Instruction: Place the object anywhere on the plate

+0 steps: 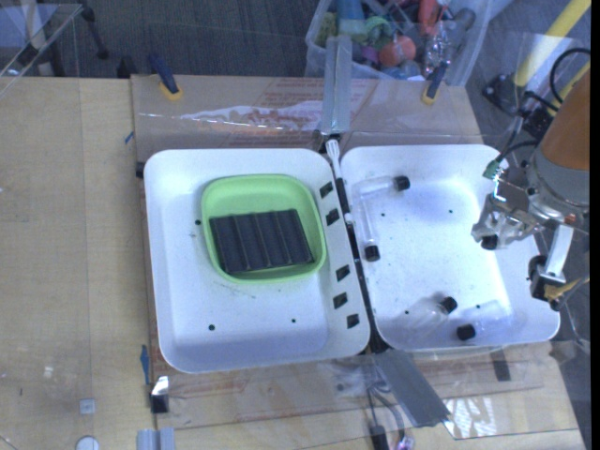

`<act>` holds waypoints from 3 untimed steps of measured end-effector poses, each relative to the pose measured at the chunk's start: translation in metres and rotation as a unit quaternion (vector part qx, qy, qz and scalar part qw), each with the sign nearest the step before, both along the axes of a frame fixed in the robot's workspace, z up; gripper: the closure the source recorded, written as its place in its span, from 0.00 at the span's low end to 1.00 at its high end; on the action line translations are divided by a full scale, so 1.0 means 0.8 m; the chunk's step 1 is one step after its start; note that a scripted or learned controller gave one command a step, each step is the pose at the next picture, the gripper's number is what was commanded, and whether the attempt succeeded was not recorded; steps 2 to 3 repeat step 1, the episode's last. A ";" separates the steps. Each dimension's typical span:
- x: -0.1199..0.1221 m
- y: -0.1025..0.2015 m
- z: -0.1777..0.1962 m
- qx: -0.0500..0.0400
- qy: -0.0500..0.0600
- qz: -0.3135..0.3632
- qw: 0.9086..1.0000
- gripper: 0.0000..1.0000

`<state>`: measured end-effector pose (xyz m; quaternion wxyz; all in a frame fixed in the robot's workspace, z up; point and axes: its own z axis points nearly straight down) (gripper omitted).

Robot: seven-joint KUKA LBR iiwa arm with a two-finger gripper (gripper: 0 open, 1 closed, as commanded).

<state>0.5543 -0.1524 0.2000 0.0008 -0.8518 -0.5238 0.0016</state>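
Grey-metalled and hovering at the gripper (pixel 506 225), hanging over the right side of the right bin (pixel 441 162), likely lining up on the clear black-capped vials (pixel 375 189) scattered there; being too blurred to tell how far open, or whether gripping anything. Looking left past the divider into the left bin (pixel 178 326), finding the green plate (pixel 267 187) sitting mid-bin as an easy target, already carrying a dark ridged slab (pixel 261 239), probably the task's object, lying flat inside the rim.

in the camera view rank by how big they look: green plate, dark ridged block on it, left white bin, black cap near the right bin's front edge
1. left white bin
2. green plate
3. dark ridged block
4. black cap

The gaps are clear, so there are no ties.
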 end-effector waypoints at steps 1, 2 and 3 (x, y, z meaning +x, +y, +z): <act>0.000 0.000 0.000 0.000 0.000 0.000 1.000 0.00; 0.000 0.000 0.000 0.000 0.000 0.000 1.000 0.00; 0.000 0.000 0.000 0.000 0.000 0.000 1.000 0.00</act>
